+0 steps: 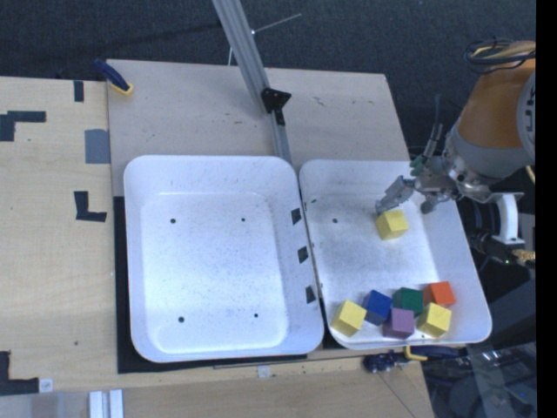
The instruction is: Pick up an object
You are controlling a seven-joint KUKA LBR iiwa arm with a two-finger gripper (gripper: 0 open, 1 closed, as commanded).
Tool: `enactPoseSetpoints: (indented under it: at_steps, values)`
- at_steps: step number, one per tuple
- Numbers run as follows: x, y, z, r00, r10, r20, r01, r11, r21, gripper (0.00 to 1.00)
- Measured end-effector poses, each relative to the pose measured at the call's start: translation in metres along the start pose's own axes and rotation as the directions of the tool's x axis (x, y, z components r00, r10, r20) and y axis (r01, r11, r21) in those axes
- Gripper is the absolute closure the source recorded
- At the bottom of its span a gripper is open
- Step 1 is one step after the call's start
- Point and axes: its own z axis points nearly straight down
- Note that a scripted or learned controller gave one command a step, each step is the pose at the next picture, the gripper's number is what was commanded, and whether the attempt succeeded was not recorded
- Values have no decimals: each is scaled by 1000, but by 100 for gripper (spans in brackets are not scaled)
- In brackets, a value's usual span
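- Crowding the near rim of the right bin (452, 233), at about six o'clock on its floor, a cluster of small cubes is sitting packed together: a yellow cube (350, 317), a blue cube (378, 306), a purple cube (401, 321), a green cube (407, 300), an orange cube (441, 293) and a second yellow cube (436, 320). Touching neighbours are leaving little room for fingers, which is likely why none of them is being targeted.
- Standing alone at about twelve o'clock from that cluster, well apart from it, a lone yellow cube (392, 224) is offering free sides all round, making it the probable object to pick.
- Reaching in from three o'clock, the gripper (411, 195) is hovering just beside this cube, at its one o'clock. One grey finger is angling down toward the cube's top edge; whether the fingers are spread or pressed together cannot be told, and the cube is not visibly sitting between them.
- Lying at nine o'clock of the right bin, the left bin (139, 233) is sharing a touching rim with it.
- Running from twelve o'clock down to that shared rim, a metal rail (248, 50) is keeping clear of the arm's side.
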Motion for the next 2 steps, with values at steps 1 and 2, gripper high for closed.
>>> enactPoseSetpoints:
  at_steps: [1,2]
  values:
    - [0,0,0,1000,0,0,0,1000,0,0]
    - [-9,-5,57,1000,2,0,-2,1000,6,0]
